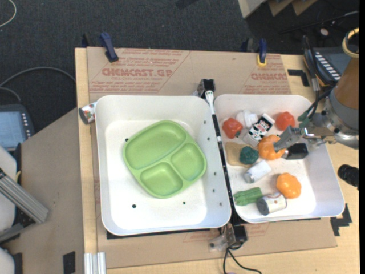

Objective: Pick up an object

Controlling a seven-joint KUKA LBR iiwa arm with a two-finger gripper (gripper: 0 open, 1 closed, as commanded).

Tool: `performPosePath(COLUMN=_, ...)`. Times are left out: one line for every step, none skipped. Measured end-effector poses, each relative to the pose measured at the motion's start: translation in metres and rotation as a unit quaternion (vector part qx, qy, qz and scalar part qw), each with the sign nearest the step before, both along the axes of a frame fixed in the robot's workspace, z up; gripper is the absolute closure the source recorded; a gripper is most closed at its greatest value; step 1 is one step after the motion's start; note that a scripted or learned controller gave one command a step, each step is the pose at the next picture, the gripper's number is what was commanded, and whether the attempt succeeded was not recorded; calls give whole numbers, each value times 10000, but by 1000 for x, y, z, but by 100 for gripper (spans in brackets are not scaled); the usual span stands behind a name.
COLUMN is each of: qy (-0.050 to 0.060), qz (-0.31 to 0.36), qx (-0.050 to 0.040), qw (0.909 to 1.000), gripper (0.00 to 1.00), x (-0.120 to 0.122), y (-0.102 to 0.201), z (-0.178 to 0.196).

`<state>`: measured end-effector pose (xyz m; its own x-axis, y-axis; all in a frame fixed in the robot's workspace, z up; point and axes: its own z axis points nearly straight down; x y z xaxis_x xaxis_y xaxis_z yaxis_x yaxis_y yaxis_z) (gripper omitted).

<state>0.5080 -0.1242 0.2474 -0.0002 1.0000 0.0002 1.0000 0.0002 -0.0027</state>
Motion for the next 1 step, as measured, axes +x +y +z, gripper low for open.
performPosePath(qy=15, qz=-10, qx=14, qw=10000, gripper=0, x=-30, y=1, z=-168)
